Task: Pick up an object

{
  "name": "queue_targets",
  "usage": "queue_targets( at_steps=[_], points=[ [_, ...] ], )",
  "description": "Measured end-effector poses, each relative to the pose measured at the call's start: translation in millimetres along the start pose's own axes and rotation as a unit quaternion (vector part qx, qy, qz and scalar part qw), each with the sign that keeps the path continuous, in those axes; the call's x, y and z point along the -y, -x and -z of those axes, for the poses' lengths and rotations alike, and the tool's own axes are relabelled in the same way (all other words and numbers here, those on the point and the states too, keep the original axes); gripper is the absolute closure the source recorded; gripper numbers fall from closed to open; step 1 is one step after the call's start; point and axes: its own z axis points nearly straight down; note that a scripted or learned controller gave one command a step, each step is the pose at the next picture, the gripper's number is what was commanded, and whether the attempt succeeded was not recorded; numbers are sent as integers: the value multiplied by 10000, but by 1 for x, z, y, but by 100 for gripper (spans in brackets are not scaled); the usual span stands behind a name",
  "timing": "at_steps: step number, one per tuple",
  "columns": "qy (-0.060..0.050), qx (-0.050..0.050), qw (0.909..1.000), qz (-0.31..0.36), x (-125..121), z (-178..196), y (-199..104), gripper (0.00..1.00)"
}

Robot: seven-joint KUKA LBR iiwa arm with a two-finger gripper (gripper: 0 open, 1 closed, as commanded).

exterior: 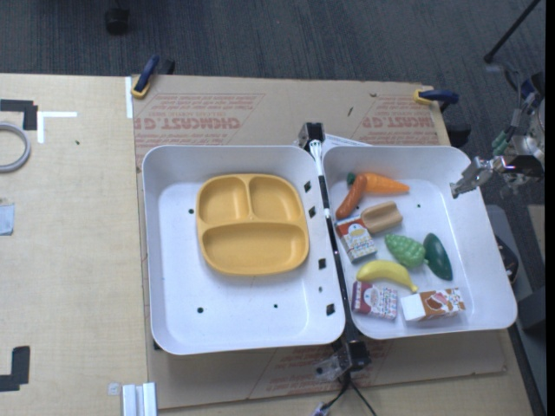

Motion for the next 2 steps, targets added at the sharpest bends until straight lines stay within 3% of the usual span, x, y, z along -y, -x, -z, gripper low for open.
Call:
queue_targets(
  at_steps=[1, 2],
  points=[
    [-4, -4, 9987, -513, 8, -160, -41, 0],
    [0, -1, 9997, -250, -45, -160, -110, 0]
  ],
)
